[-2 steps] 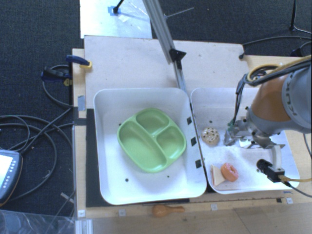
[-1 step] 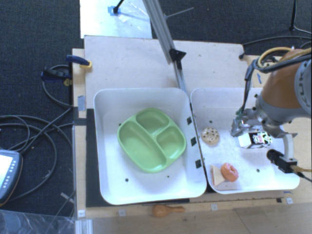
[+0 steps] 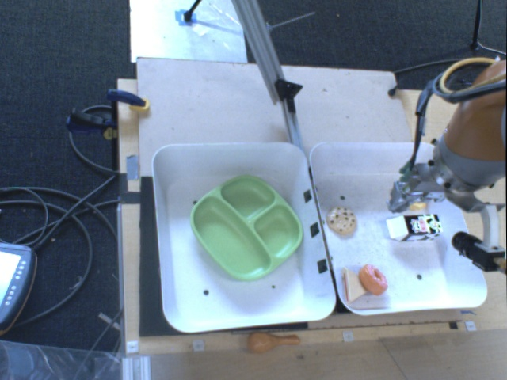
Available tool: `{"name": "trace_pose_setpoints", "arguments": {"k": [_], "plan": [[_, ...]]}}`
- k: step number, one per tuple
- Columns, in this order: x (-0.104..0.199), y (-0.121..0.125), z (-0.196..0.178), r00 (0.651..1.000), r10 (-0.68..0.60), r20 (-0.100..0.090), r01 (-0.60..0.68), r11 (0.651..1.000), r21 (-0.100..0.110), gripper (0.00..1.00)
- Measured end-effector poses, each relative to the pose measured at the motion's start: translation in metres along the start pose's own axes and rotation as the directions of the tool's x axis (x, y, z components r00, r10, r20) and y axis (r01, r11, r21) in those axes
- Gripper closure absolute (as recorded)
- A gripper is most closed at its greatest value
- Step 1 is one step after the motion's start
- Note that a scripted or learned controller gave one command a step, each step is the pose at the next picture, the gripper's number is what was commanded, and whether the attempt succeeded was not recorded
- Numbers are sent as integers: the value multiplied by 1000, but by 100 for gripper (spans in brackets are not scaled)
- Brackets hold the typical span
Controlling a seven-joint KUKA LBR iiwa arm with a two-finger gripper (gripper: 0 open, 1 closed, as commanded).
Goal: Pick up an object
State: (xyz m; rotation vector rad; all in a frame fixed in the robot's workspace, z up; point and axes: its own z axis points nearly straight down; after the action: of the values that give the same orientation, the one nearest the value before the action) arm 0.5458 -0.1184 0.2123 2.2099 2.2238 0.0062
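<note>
Camera view | gripper [image 3: 405,195] seen over right bin [image 3: 333,161], grip state cannot be told | carton [image 3: 414,226] just below | cookie [image 3: 342,221] left

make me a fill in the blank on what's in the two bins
1. The green plate lies in the ____ bin.
2. The plate has ____ compartments.
3. In the right bin, the cookie lies ____ of the carton in this view.
4. The donut rests on a ____ slice at the right bin's front edge.

Missing words: left; three; left; bread
</note>
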Motion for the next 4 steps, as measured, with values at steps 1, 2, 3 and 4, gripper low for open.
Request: {"name": "trace_pose_setpoints", "arguments": {"k": [1, 2, 3, 4], "plan": [[0, 2, -37, 1000, 0, 0, 0, 1000, 1, 100], [55, -1, -29, 1000, -5, -4, 5, 1000, 7, 100], [99, 5, -21, 1000, -4, -4, 4, 1000, 7, 100], [146, 21, -18, 1000, -4, -4, 4, 1000, 5, 100]]}}
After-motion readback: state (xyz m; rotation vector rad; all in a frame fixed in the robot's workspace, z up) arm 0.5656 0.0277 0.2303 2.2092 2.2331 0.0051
